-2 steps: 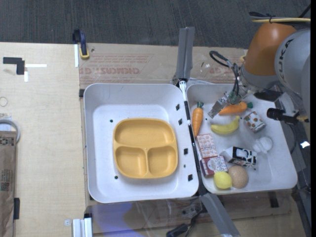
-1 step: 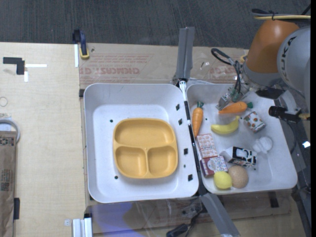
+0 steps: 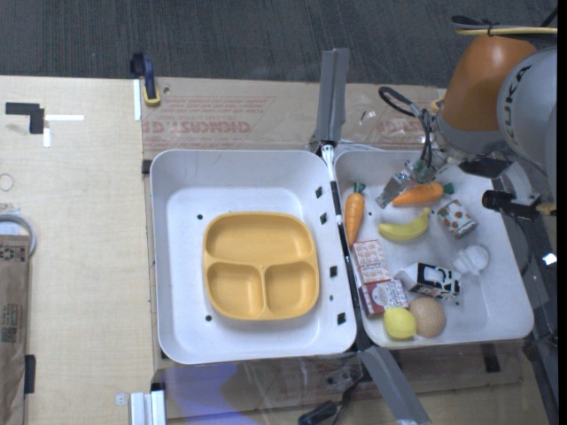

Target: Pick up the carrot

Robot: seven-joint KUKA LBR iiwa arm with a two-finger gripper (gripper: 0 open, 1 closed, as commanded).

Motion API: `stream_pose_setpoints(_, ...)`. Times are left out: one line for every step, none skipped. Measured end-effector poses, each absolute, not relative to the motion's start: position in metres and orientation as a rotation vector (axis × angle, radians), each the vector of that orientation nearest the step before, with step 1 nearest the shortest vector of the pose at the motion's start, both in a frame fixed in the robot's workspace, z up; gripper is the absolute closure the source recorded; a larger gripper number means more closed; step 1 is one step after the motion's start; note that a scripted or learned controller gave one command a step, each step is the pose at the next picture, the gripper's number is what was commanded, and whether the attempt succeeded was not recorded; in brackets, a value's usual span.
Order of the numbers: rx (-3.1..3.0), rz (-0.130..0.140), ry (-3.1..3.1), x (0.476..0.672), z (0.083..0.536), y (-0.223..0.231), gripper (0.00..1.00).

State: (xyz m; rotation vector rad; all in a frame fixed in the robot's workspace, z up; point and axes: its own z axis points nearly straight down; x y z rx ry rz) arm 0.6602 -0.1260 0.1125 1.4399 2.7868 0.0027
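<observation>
Two orange plastic carrots in the right white bin: one carrot along its left wall, another carrot beside the metal gripper. Clenched or released, impossible to tell. Risk: slipping off tapered plastic, knocking the curved yellow banana.

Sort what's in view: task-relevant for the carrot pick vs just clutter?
Relevant: two carrots, one by the left wall, one under the gripper; gripper.
Clutter: banana, lemon, egg, yellow divided plate in the left bin.
</observation>
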Motion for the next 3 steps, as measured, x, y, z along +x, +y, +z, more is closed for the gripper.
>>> stream_pose_setpoints(1.093, -0.004, 2.954, 0.656, 0.091, -0.186, 0.00)
stream_pose_setpoints(1.093, 0.000, 2.942, 0.659, 0.103, -0.186, 1.00)
stream_pose_setpoints(1.177, 0.002, 2.911, 0.628, 0.093, -0.181, 1.00)
